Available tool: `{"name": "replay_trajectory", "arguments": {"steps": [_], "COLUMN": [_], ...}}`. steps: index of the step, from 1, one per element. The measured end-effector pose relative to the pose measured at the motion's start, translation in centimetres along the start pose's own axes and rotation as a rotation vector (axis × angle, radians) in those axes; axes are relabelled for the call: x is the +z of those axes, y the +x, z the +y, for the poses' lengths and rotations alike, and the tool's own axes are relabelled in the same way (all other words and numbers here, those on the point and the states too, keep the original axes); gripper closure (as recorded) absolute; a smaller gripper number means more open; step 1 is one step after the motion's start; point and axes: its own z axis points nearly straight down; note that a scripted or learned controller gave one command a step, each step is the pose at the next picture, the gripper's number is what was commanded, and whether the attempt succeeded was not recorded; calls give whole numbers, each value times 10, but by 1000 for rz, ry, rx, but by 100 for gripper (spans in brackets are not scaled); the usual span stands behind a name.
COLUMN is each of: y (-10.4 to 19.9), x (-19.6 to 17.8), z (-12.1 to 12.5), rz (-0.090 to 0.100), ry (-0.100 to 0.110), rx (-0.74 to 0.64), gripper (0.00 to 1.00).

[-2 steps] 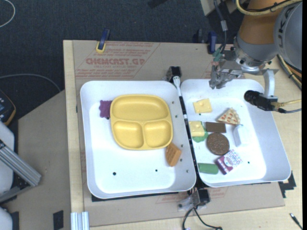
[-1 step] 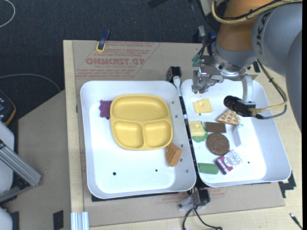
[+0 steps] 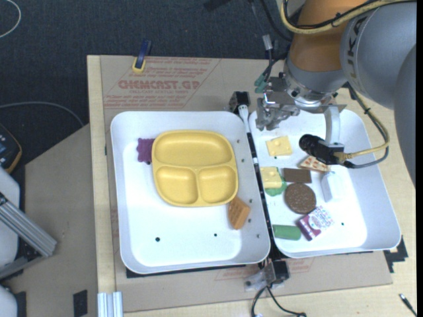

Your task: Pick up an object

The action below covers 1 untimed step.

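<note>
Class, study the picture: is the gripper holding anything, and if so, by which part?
It cannot be told. The gripper hangs over the back of the right bin, above the cheese, with nothing visible between its tips.

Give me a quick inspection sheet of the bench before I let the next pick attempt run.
Surface: two white bins side by side, left bin and right bin, on a board.
Job's things: in the right bin, cheese slice, brown round cookie, green piece, pizza slice toy.
Clutter: in the left bin, yellow divided tray, purple piece at its left edge, brown cracker.
Grippers: gripper over the right bin's back corner; nothing seen between its fingers.
Cables: yellow cable crossing the right bin.
Surroundings: dark floor.
</note>
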Motion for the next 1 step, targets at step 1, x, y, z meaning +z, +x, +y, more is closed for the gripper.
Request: {"name": "replay_trajectory", "arguments": {"steps": [1], "y": [-2], "x": [2], "z": [-4], "rz": [-1], "ry": [1], "rx": [4], "gripper": [100]}}
